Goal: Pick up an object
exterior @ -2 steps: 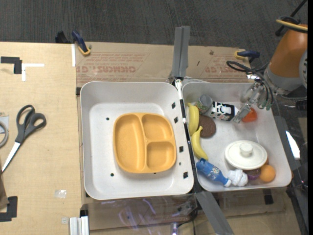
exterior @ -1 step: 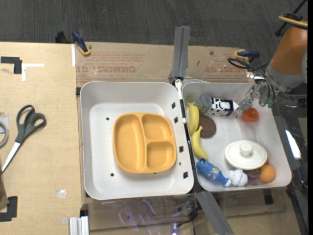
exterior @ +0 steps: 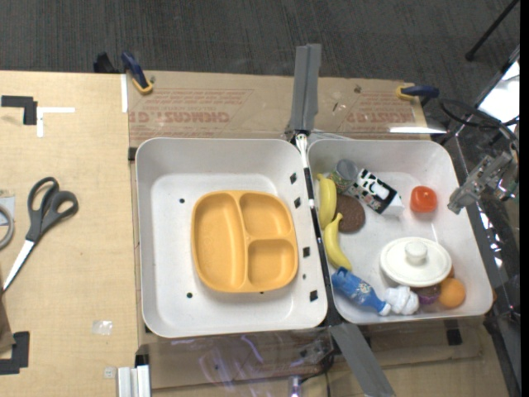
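The right bin (exterior: 446, 160) holds a jumble of small objects. Two yellow bananas (exterior: 329, 201) lie along its left wall, with a brown round cookie (exterior: 351, 216) beside them. A black-and-white carton (exterior: 376, 190) and a red tomato-like toy (exterior: 423, 198) sit toward the back. A white lidded bowl (exterior: 415, 259) stands at the front, with an orange ball (exterior: 451, 293), a blue wrapper (exterior: 359, 290) and a white crumpled piece (exterior: 403, 301) around it. My grey gripper (exterior: 478, 180) hangs over the bin's right rim, apart from all objects.
The left bin (exterior: 157, 222) holds an orange divided plate (exterior: 244, 242). Scissors (exterior: 41, 209) lie on the wooden bench at the left. Blue clamps (exterior: 136, 71) pin cardboard behind the bins. A grey bar (exterior: 306, 89) rises between them. Cables crowd the right edge.
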`<state>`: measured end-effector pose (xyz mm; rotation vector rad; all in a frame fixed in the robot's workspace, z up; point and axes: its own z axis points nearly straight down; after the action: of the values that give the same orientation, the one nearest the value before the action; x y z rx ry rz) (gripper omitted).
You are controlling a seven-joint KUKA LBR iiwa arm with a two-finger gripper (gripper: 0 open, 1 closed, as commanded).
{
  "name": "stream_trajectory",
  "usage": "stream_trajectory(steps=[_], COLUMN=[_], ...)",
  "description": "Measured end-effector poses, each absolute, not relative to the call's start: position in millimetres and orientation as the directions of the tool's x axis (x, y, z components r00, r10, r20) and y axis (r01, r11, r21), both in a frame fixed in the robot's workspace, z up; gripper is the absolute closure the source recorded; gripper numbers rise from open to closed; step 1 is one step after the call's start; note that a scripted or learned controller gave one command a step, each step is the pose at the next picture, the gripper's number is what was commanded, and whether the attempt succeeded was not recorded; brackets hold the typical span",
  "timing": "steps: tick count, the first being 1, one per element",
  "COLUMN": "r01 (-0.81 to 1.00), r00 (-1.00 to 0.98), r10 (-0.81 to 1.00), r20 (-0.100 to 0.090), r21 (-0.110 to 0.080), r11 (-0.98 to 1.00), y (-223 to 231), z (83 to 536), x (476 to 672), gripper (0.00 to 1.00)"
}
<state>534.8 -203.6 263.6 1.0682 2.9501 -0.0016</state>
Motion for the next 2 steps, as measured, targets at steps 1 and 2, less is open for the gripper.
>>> stream_trajectory(steps=[1, 2], r01=[0.295, 0.296], r00=[-0.955, -0.955], r10=[0.295, 0.296], r20=[-0.004, -0.005], r21=[0.001, 0.001], r11=[0.955, 0.955], y=[-221.0, -221.2], z=[142.8, 143.3], x=[603.8, 603.9], gripper=[1.0, 0.0])
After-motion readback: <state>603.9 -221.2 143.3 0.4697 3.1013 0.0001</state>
